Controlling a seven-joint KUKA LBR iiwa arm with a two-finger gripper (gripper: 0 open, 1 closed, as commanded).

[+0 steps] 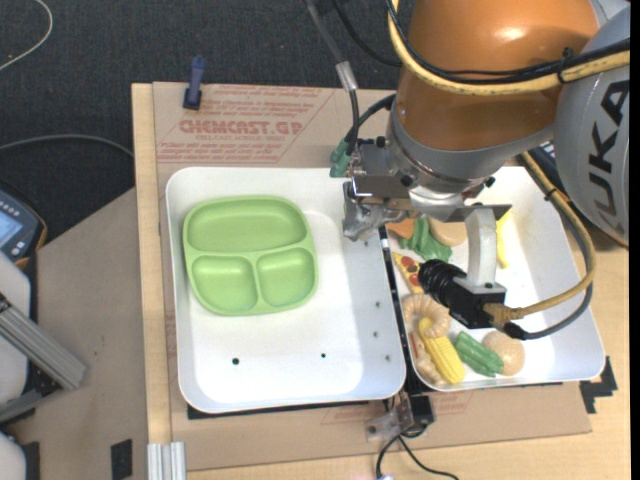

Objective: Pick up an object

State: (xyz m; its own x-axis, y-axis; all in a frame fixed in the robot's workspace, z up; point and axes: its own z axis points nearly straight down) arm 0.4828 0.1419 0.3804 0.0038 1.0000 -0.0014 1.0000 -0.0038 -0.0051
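Several toy foods lie in the right bin (560,363). A yellow corn cob (444,357), a green pod (478,354) and a beige ball (506,349) crowd its near edge. A pizza slice (409,267) lies by the left wall, with an orange piece (401,230) and a green piece (421,238) just behind it. My gripper (415,204) hangs under the big orange wrist, low over the back left of this bin. The wrist hides its tips and whatever lies beneath.
A green divided plate (250,254) rests in the left bin (290,368), toward its back left. A yellow strip (500,244) lies further right in the right bin. The arm's bulk covers that bin's far half. A divider wall (392,298) separates the bins.
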